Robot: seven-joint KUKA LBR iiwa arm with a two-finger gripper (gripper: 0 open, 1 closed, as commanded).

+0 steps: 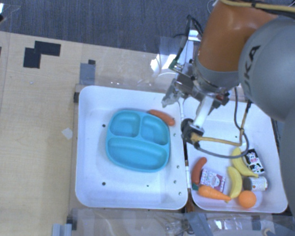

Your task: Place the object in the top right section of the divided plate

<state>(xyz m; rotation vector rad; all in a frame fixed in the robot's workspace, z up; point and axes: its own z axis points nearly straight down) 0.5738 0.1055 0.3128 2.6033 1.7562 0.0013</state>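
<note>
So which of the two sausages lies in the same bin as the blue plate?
The orange sausage by the blue plate's top right corner, in the left bin. The redder sausage lies in the right bin beside the carrot.

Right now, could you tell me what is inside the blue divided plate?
Blue divided plate: three bare sections, none covered. An orange sausage lies outside, beside its top right rim.

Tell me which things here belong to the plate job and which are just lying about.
Job:
- blue divided plate
- its top right section
- orange sausage, just outside that section's rim, probably the object
- end effector

Lying about, in the right bin:
- red sausage
- carrot
- bananas
- orange
- pink box
</note>
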